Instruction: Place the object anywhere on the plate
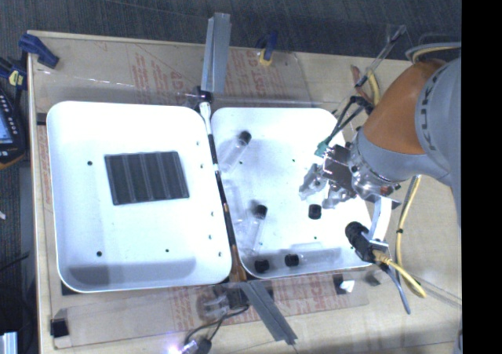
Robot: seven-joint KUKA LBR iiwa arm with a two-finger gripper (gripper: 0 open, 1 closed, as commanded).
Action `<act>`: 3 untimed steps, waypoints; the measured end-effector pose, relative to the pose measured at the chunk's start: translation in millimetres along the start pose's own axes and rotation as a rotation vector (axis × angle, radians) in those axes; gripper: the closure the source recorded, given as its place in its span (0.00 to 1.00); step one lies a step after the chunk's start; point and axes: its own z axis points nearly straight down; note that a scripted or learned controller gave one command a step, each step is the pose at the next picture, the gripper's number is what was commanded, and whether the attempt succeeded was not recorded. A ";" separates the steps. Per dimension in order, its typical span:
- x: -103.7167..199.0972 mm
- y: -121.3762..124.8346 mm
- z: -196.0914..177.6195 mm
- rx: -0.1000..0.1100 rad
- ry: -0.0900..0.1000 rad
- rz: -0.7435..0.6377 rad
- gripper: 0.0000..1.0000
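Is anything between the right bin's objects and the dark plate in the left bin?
Yes. The raised rims where the two bins meet lie between the small dark-capped objects and the dark plate. The bin floor around the plate looks bare.

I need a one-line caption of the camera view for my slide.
KUKA arm's gripper hovers over the right bin among small dark-capped objects; a dark ribbed plate lies in the left bin.

I've got the gripper (pixel 320 194) over the right bin (pixel 274 121), toward its 3 o'clock side, w/ a small black object (pixel 314 210) just below the fingers. Can't tell if it's gripped. Clear bottles w/ black caps in that bin: one at 11 o'clock (pixel 234 147), one near centre (pixel 252 217), two along the 6 o'clock edge (pixel 277 260). Left bin (pixel 70 121) holds the dark ribbed plate (pixel 147 177).
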 end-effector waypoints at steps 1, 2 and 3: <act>80.8 18.7 25.0 -0.001 -0.003 0.064 1.00; 164.5 32.1 19.5 -0.002 -0.002 -0.082 1.00; 260.6 57.4 29.6 -0.001 -0.004 0.022 1.00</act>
